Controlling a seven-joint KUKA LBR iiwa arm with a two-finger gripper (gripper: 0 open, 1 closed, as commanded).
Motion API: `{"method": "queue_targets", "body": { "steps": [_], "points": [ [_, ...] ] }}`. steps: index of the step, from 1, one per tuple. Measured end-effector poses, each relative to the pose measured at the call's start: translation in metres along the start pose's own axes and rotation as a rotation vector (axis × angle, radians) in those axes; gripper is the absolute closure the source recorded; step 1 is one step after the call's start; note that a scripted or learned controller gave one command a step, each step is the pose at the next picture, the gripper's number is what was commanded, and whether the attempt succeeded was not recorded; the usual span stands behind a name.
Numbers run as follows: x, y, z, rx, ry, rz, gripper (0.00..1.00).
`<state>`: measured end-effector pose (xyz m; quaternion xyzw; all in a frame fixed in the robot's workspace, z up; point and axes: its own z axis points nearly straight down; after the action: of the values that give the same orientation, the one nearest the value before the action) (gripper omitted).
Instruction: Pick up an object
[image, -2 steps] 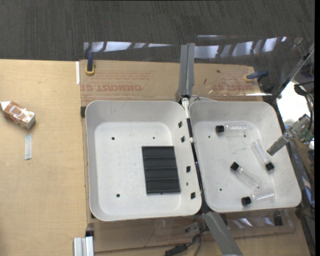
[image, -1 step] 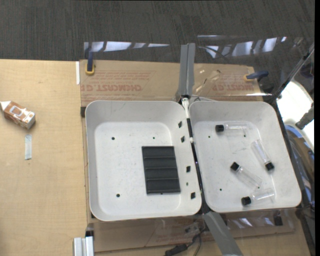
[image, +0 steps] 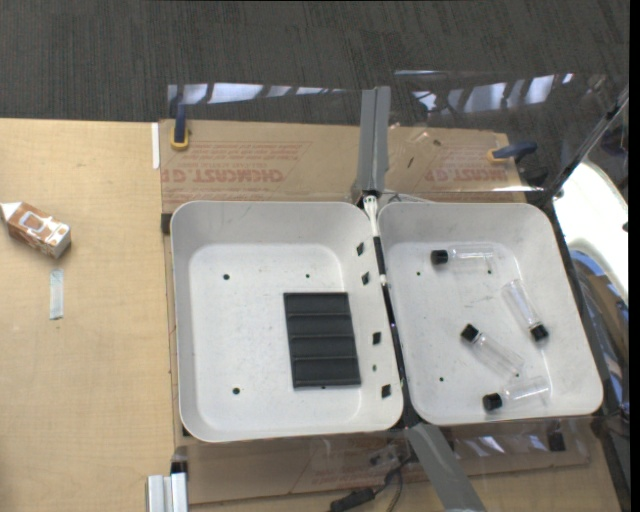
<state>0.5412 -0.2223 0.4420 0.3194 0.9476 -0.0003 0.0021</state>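
Gripper out of frame, so can't tell its jaw state. Right bin (image: 560, 250): four clear vials with black caps, (image: 465, 258) near its back edge, (image: 523, 310) toward its right edge, (image: 492, 347) mid, (image: 518, 394) at its front edge. Left bin (image: 200, 300): black ribbed block (image: 322, 339), center-right.

This looks like a robotics lab or test workshop. Two shallow white bins (image: 195, 300) sit side by side on a plywood bench (image: 80, 400), over flattened cardboard (image: 260, 165) held by clamps (image: 180, 135), with dark carpet floor (image: 300, 45) behind.
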Motion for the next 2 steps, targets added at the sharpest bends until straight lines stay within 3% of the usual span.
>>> {"method": "queue_targets", "body": {
  "steps": [1, 2],
  "points": [
    [-0.002, 0.0, -0.009, 0.0, -0.003, 0.002, 1.0],
    [-0.021, 0.016, 0.001, 0.0, 0.001, -0.1, 1.0]
  ]
}}
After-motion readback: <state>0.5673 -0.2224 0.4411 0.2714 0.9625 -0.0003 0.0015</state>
